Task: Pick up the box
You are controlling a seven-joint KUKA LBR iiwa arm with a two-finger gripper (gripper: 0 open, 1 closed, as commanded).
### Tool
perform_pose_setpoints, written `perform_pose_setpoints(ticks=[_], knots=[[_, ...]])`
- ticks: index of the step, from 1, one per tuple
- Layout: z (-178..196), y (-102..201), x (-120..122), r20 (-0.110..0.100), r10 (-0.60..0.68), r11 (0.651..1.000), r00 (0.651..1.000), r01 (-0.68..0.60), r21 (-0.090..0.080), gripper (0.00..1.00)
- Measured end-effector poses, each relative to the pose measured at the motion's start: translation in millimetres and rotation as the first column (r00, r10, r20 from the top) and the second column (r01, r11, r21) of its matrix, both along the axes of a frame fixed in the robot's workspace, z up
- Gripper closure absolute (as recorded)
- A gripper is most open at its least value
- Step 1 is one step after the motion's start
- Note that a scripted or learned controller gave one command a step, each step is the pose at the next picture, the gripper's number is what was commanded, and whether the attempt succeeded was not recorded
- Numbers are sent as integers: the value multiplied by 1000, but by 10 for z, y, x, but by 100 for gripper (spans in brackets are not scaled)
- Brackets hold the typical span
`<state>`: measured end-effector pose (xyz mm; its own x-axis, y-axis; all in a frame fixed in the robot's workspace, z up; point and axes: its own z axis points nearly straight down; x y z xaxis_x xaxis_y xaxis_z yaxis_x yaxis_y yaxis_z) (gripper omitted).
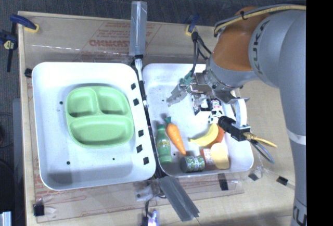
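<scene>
We see the arm reaching over the right bin [156, 76], its pincer [200, 96] low inside near the bin's far right part. We cannot tell how the pincer is set; its tip is lost against the clutter under the wrist. The box [215, 109], as we read it, is the small black-and-white patterned carton just below the pincer, toward the right wall of that bin, partly hidden by the arm. It appears to rest among the other items, so we judge the pickup not yet done: the grasp and the lift are both left.

Counting what lies in the right bin's near half: one carrot [176, 138], one green bottle [163, 146], one banana [206, 135], one small can [194, 163], one yellow block [220, 156]. In the left bin [41, 115] sits one green divided tray [100, 116]. Two bins share the bench [73, 37].
</scene>
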<state>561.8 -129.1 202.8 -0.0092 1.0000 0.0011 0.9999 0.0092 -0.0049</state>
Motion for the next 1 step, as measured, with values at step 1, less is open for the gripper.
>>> perform_pose_setpoints(ticks=[1], knots=[[-1049,151,117,1,-202,979,979,202,-4,0]])
